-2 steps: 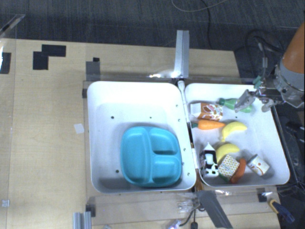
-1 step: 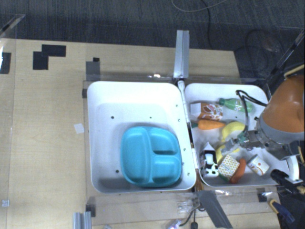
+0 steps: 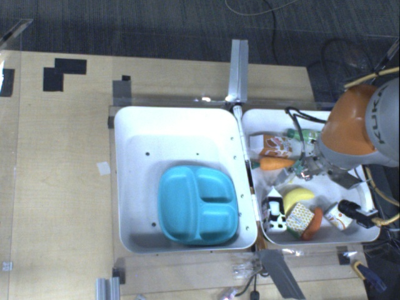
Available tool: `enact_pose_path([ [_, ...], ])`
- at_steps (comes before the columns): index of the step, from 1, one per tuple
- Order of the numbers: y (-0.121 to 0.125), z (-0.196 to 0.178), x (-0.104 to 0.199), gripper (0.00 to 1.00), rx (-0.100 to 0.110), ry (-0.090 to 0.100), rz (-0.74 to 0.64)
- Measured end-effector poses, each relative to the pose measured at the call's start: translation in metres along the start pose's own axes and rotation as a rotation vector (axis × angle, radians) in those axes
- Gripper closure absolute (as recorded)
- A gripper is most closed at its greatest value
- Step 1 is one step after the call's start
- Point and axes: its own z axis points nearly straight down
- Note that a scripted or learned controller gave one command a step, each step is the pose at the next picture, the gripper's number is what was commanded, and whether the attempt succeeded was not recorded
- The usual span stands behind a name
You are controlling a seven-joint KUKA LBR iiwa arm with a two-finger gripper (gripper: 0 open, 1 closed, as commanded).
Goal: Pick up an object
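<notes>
The right bin holds several small objects. An orange carrot lies near its left wall, with an orange-and-white packet and a green item behind it. Toward the front sit a yellow lemon-like ball, a checkered box, a red piece and a black-and-white toy. My gripper hangs low in this bin, just right of the carrot's tip and above the yellow ball. The wrist hides what lies beneath it.
A blue divided plate lies in the front half of the left bin. A metal post rises behind the wall between the bins. The arm's orange band spans the right bin's back right corner.
</notes>
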Motion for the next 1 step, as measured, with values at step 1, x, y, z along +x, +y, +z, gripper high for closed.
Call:
enact_pose_path([
  [1,-0.0043,-0.0119,-0.0078,0.0,0.005,0.002,-0.207],
])
